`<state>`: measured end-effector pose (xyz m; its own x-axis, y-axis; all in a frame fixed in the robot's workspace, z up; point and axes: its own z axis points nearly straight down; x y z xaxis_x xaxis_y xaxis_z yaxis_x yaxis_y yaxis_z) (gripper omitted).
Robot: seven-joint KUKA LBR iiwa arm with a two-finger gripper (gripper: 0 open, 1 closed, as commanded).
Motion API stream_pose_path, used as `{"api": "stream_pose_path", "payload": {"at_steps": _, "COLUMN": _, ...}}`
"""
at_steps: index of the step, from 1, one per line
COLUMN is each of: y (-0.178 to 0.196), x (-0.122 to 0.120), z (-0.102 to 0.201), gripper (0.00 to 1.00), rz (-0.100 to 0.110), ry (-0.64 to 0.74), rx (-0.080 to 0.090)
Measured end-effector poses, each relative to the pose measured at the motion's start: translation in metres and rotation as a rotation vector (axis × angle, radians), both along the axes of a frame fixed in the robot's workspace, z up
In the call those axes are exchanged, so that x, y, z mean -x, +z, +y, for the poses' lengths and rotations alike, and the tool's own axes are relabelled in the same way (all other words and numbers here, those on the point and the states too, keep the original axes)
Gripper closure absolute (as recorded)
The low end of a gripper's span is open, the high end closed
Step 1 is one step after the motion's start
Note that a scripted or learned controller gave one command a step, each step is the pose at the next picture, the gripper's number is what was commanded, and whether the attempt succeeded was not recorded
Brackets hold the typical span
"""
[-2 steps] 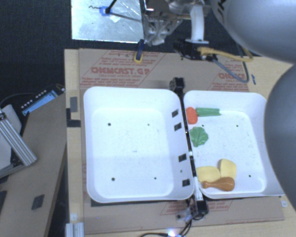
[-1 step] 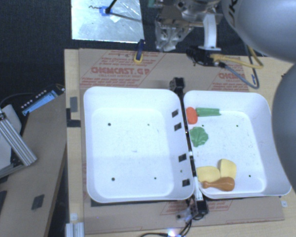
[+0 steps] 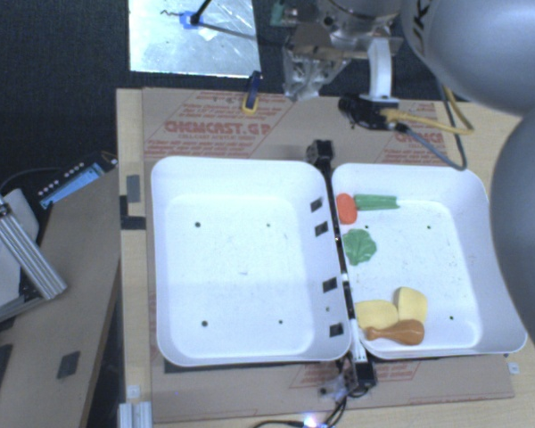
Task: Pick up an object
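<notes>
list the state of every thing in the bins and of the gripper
carrot: lying flat in the right bin's far left corner
green leaf: lying flat by the divider
yellow pieces: side by side, touching
brown drumstick: lying against the yellow pieces
gripper: raised beyond the bins, holding nothing

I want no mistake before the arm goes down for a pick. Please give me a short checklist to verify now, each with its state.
1. Objects are in the right bin: ok. Carrot, green piece, two yellow pieces and brown piece lie there.
2. End effector is above the bin: not ok, it hangs beyond the bins' far edge.
3. End effector is free of any object: cannot tell.
4. A target stands apart from the others: ok for the green piece; the yellow and brown pieces touch.
5. Targets lie away from the wall: not ok, most lie close to the divider.
</notes>
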<state>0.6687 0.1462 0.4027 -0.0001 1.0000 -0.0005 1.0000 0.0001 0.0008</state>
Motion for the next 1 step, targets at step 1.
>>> {"api": "stream_pose_path", "payload": {"at_steps": 1, "y": -0.0232, "x": 0.0001, "z": 0.0007, "gripper": 1.0, "rz": 0.0, "ry": 0.001, "rx": 0.0}}
